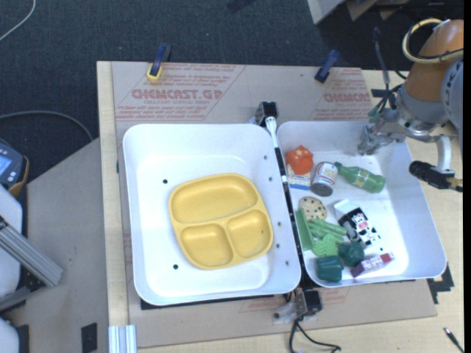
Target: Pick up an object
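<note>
The right bin (419, 219) holds a jumble of small objects. An orange-red item (299, 158) lies at its back left, with a small tin can (324, 177) and a green bottle (362, 177) beside it. Further forward are a round cookie (313, 209), green bean-like pieces (321, 234), a black-and-white toy (358, 225), a teal object (330, 268) and a small red-and-purple tube (374, 262). My gripper (369, 144) hangs over the bin's back right corner, just behind the green bottle, with nothing seen in it.
The left bin (147, 168) carries a yellow divided plate (219, 218) in its middle. A black divider strip (280, 168) runs between the bins. Clamps (156, 63) hold the cardboard at the back. The arm's grey wrist (423, 101) crosses the right bin's back edge.
</note>
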Controlling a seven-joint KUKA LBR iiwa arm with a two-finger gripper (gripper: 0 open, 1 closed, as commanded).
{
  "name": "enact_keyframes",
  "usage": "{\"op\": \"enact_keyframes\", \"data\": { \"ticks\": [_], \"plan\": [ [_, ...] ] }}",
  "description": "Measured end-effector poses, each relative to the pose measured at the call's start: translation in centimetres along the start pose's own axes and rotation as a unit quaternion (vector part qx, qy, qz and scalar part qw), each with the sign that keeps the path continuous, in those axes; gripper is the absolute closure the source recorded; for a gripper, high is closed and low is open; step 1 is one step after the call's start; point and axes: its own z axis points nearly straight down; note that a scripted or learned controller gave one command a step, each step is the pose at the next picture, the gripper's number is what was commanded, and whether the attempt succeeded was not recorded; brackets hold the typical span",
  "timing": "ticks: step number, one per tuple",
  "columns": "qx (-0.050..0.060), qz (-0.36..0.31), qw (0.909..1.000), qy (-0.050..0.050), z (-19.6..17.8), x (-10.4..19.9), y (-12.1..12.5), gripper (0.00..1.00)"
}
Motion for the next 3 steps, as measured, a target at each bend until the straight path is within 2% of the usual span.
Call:
{"op": "enact_keyframes", "data": {
  "ticks": [3],
  "plan": [
    [-0.003,0.001,1.0000,-0.002,-13.1,0.1,0.6,1.00]
  ]
}}
